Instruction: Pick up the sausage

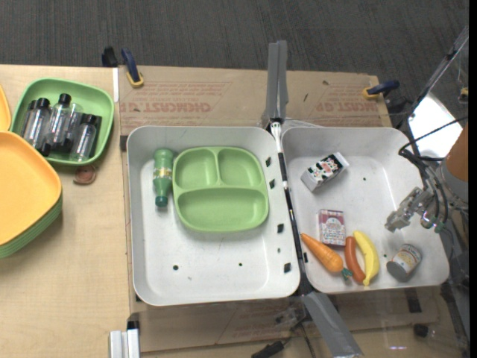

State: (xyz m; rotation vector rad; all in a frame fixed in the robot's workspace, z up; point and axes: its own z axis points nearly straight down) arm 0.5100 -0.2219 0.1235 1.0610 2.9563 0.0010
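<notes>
The sausage lies in the right bin, near its front edge: a smooth, reddish, slightly curved cylinder. It sits between a carrot on its left, orange and tapered with a green end, and a banana on its right, glossy yellow and curved; it appears to touch the banana along its length. Just behind the carrot lies a small flat red-and-white packet. Further back rests a small box with a black-and-white print, tilted. A short metal can lies on its side near the bin's right front corner.

The tool hangs over the right side of this bin, metallic grey, above and behind the can and well apart from the sausage. It holds nothing; whether its fingers are spread or closed cannot be told.

The left bin carries a green divided plate of smooth plastic with three compartments, and a green bottle lying just beside the plate's left edge.

On the desk to the left stand a green square tray of dark-capped bottles and a stack of orange plates.
</notes>
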